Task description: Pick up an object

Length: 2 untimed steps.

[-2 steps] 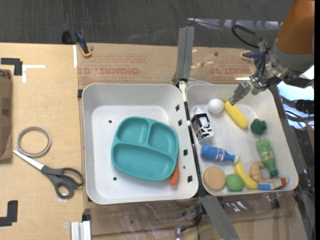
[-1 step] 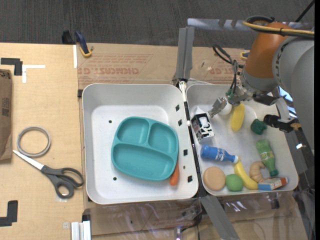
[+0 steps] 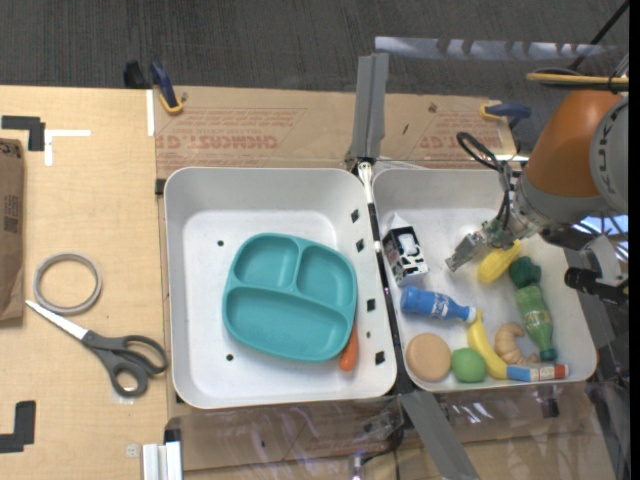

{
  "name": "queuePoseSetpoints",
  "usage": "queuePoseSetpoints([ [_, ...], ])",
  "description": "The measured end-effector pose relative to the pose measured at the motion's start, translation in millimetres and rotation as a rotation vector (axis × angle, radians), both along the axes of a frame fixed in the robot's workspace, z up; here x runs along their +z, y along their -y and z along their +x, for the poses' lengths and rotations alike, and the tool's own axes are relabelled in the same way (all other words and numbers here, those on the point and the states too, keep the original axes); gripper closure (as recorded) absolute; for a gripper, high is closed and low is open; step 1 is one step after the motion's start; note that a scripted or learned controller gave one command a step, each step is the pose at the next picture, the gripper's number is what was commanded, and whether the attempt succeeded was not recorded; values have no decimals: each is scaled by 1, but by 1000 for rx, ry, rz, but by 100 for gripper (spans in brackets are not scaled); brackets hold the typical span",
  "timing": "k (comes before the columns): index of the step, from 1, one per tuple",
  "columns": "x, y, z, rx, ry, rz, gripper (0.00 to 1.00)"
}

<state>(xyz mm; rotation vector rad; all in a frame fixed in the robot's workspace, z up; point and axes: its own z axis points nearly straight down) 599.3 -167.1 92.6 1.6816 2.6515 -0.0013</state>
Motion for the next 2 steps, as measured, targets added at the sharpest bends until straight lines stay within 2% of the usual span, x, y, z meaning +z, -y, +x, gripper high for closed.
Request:
queuePoseSetpoints([
  [1, 10, 1, 1, -1, 2, -1, 100],
  [2, 103, -30, 25, -60, 1, 0, 100],
])
